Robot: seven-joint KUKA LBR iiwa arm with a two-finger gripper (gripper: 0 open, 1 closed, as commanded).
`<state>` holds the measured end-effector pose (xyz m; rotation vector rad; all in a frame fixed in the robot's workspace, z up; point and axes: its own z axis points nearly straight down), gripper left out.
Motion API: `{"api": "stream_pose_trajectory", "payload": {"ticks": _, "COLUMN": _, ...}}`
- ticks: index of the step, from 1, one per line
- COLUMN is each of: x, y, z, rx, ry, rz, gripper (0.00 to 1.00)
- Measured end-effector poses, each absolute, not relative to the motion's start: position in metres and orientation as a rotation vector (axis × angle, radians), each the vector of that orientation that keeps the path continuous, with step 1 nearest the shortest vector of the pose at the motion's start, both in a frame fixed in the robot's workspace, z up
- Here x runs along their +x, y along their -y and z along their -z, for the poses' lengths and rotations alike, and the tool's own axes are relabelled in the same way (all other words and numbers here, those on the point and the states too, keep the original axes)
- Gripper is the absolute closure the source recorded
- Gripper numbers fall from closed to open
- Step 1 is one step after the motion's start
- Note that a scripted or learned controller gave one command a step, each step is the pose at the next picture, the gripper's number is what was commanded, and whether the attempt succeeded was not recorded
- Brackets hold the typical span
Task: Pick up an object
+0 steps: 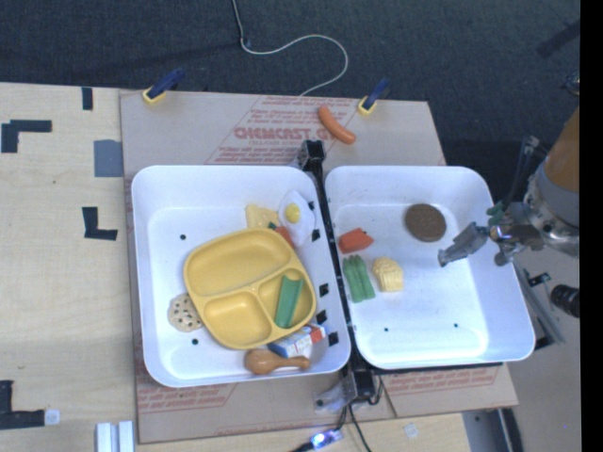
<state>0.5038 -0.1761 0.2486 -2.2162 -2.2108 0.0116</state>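
While the hand [468, 244] hangs just right of the brown disc [426, 222], grip state can't be told; approx. aim risks rim contact.

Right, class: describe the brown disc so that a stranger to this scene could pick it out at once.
Start at the right-hand white bin. The brown disc lies flat near its far wall, just left of the gripper. It is the one round, dark brown piece there; its neighbours, the orange piece, green piece and yellow corn, sit nearer the divider.
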Motion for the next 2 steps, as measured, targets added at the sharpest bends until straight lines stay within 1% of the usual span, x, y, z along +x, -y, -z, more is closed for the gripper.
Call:
{"api": "stream_pose_trajectory", "payload": {"ticks": 1, "x": 0.506, "y": 0.176, "z": -0.255, "rx": -2.22, "ry": 2.221, "rz": -0.002, "gripper": 0.0}}
{"api": "stream_pose_trajectory", "payload": {"ticks": 2, "x": 0.506, "y": 0.172, "z": -0.191, "rx": -2.216, "ry": 2.219, "rz": -0.006, "gripper": 0.0}}
